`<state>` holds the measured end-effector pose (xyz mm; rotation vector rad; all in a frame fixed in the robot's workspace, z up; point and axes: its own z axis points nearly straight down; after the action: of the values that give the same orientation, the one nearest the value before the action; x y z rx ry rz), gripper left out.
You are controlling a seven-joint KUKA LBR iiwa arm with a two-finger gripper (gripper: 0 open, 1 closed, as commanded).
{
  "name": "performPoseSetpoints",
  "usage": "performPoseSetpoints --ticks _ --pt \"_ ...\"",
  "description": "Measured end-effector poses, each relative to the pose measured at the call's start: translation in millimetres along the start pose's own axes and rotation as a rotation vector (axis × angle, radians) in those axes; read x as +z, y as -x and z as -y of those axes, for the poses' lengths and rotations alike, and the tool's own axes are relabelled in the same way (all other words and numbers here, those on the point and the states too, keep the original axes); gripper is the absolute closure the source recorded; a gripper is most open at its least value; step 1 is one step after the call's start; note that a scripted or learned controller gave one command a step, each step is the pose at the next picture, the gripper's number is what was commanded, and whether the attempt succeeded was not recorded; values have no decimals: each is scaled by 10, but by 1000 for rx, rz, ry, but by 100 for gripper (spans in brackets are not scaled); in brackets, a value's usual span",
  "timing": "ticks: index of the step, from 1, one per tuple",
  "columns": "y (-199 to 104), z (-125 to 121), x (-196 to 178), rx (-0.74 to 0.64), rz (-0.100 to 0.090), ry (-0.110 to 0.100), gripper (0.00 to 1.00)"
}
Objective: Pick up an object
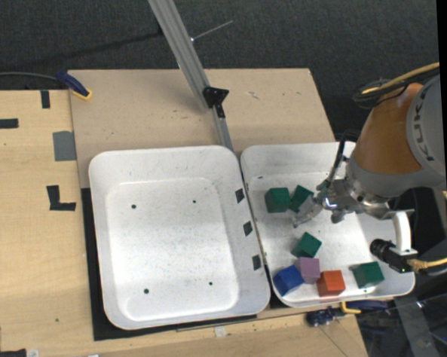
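Now the arm [399, 144] reaches in over the right bin [261, 158], and the left bin [102, 174] lies well apart on the far side of the tool. The gripper [304, 209] hangs low inside the right bin, with its fingers pointing toward the middle wall between the two bins. Whether they stand wide or narrow I cannot tell, because they are thin and partly blurred against the white floor; nothing is seen clearly between them.

Just beyond the fingertips, touching or almost touching them, sit two dark green blocks [278, 200] pressed side by side. A third green block [308, 245] lies a little under the tool, nearer to the front rim. Farther from the tool, along the front rim, are a blue block [288, 278], a purple block [310, 267], an orange block [331, 282] and one more green block [367, 274].

To do this step well, I think the tool should choose one block only. The pair ahead of the fingertips is tight together, so one finger may land on top of a block or push both away. The single green block under the tool has free space around it and looks the safer target. The fingers should go down on two opposite flat sides, not on corners.
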<state>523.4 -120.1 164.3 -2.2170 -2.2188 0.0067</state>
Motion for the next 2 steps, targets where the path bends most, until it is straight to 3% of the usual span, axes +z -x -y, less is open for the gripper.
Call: performPoseSetpoints --ticks 1,2 --pt "16 -73 487 0 0 0 0" --pt "8 -79 362 -2 -1 3 100"
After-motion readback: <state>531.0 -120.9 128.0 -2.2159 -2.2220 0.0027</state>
